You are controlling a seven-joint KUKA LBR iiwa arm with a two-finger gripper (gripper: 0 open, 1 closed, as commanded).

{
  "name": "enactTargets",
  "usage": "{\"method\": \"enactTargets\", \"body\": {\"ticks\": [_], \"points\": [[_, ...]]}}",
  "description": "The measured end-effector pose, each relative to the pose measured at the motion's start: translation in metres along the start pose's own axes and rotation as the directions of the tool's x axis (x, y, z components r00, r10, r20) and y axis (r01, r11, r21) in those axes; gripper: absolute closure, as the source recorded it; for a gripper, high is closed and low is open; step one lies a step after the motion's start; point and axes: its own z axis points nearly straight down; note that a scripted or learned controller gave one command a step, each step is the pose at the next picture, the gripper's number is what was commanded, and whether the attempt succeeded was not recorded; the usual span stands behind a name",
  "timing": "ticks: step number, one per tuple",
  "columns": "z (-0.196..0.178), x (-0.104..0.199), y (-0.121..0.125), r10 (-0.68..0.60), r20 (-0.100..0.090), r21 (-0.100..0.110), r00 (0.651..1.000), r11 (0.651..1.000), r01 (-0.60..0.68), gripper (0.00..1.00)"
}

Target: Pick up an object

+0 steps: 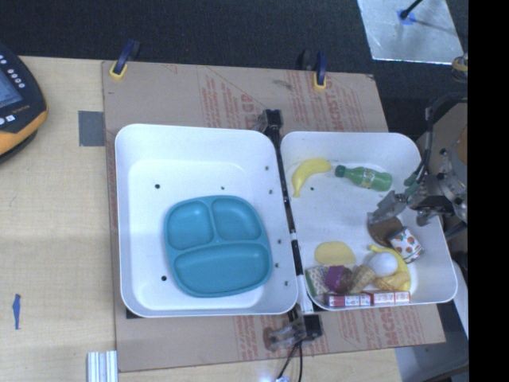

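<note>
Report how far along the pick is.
Done: the hand is down inside the right bin, by the brown object. In hand: nothing visibly between its fingers. Left: grip and lift an item; the banana, green bottle and front-corner pile lie in the bin, and the blue tray sits in the left bin.

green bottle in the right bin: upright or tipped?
Tipped. The green bottle lies on its side on the right bin's floor, cap toward the banana.

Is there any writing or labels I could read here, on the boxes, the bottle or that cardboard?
None can be read.
Cardboard sheet: red printed lines, too blurred.
Green bottle: label too small.
Flat red and white packet: print too small.
Yellow handheld device: screen and keys illegible.
</note>
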Motion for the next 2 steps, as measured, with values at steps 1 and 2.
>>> {"method": "enactTargets", "body": {"ticks": [1,2], "points": [[0.089,-0.024,0.05,-0.001,0.0,0.005,1.0,1.0,0.001,0.0],[0.174,-0.079,0.052,0.002,0.005,-0.003,1.0,1.0,-0.002,0.0]]}}
